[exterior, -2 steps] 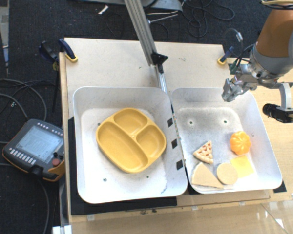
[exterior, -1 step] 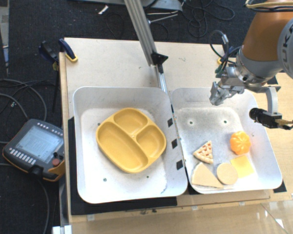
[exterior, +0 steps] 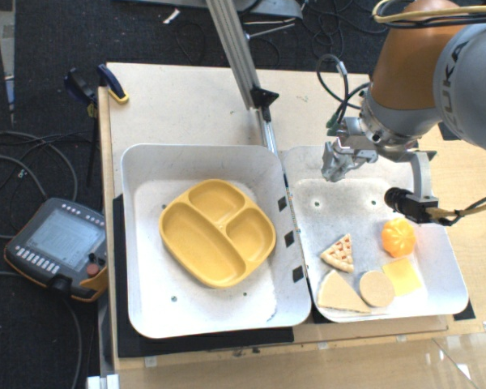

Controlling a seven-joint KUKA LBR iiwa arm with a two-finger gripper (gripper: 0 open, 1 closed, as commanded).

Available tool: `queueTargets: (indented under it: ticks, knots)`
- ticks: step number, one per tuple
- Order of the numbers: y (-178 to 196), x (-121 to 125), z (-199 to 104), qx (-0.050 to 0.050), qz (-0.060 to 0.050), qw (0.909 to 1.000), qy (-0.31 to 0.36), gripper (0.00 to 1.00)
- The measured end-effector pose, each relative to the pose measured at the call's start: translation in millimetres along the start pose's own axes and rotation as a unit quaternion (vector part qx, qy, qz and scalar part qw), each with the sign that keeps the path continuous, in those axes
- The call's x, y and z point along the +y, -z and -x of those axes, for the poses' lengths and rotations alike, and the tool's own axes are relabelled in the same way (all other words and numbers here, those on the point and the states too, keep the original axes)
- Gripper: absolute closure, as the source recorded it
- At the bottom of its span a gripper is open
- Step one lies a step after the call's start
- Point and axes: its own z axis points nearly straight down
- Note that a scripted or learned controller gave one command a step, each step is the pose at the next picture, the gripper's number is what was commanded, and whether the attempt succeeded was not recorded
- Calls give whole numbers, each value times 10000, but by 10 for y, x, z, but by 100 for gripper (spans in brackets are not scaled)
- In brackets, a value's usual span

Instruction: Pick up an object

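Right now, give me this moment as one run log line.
gripper: above right bin far end, holding nothing seen | right bin: orange, pizza slice, cheese pieces | left bin: yellow plate

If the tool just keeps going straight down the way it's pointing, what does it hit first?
Most likely the bare floor of the right bin. The tool points down over the bin's far left part, apart from the pizza slice and the orange. Depth is hard to judge from this slant.

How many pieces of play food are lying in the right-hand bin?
5: a pizza slice, an orange, a yellow cheese square, a round cracker and a pale wedge. None looks hidden.
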Motion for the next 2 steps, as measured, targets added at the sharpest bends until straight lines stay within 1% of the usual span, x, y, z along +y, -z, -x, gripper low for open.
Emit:
queueTargets:
  ticks: [2]
  knots:
    - [44, -270, -1030, -2, -4, 10000, -1, 100]
